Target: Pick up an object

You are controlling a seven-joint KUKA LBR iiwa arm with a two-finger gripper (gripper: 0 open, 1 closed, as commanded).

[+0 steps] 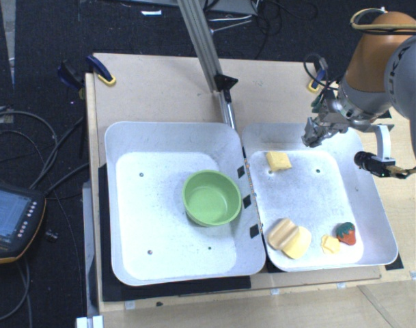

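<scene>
Gripper (313,137) above right bin (371,203) far rim — finger state cannot be told. Yellow block (279,160) lies nearby in bin. Green bowl (211,197) in left bin (126,183) — wooden bench (160,91), dark floor.

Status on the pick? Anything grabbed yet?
Done: nothing lifted. The yellow block, pale yellow pieces, and strawberry all lie on the right bin floor; green bowl sits in the left bin. In hand: gripper hovers over the right bin's far edge. Left: descend, grasp, lift.
</scene>
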